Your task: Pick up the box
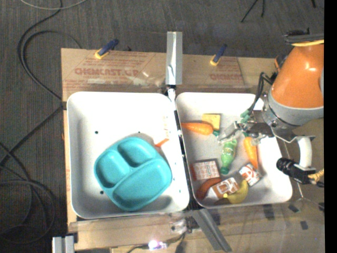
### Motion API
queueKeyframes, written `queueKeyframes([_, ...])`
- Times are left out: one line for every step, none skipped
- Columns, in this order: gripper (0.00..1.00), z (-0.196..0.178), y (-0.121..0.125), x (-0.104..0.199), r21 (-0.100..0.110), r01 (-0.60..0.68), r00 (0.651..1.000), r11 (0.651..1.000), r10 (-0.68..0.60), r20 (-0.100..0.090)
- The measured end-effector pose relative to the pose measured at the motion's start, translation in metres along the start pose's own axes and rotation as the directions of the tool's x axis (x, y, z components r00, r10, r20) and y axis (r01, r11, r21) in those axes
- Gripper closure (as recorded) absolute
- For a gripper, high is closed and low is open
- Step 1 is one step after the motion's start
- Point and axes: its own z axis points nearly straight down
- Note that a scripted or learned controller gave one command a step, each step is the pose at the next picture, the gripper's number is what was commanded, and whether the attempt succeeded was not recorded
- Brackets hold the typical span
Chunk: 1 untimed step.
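The box point(206, 169), a small flat reddish-brown pack with a pale label, lies near the front left of the right bin point(274, 194). My gripper point(230, 133) hangs over the middle of that bin, up and to the right of the box and apart from it. It sits just above the top of a green bottle point(227, 156). Nothing is visibly held in it. The grey arm with its orange band point(298, 83) reaches in from the right.
Around the box lie a carrot point(197, 128), a yellow block point(212, 120), a second carrot point(251, 152), a brown sausage point(204, 186), two small cartons point(227, 185) point(249, 174) and a banana point(239, 195). The left bin point(79, 120) holds a teal divided plate point(133, 173).
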Motion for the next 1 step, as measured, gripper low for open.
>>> queueKeyframes([0.0,0.1138,-0.0213,-0.0087,0.001,0.148,0.989,0.989,-0.148,-0.001])
